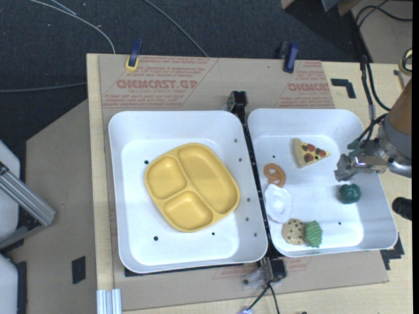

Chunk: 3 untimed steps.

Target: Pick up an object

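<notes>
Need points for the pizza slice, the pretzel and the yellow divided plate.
pizza slice (309, 153), camera view, middle of the topped face.
pretzel (274, 173), camera view, centre of the twisted loop.
yellow divided plate (226, 195), camera view, its right compartment floor.

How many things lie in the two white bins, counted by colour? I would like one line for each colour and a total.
Yellow: 2, the divided plate and the pizza slice
Brown: 2, the pretzel and the cookie
Green: 2, the dark ball and the leafy piece
White: 1, the small piece
Total: 7
</notes>
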Tool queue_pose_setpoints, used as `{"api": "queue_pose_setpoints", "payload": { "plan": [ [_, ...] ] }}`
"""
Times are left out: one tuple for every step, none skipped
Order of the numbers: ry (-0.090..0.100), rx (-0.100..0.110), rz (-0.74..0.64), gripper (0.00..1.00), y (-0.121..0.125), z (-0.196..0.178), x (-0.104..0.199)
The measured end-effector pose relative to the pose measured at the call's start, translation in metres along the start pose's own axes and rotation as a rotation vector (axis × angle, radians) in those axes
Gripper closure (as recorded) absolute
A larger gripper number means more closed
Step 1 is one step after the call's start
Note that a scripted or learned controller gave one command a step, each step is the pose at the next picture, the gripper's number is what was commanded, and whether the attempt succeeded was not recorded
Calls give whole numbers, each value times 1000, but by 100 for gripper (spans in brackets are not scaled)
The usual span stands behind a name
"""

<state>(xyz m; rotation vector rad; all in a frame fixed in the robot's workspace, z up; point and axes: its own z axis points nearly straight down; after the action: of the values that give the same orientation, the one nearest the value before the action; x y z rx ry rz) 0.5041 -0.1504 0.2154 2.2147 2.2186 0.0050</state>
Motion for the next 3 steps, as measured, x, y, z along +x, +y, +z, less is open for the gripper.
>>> {"api": "queue_pose_setpoints", "payload": {
  "plan": [
    [0, 2, 0, 100, 1, -20, 0],
    [5, 9, -4, 100, 9, -9, 53],
    [4, 5, -5, 100, 18, -17, 101]
  ]
}}
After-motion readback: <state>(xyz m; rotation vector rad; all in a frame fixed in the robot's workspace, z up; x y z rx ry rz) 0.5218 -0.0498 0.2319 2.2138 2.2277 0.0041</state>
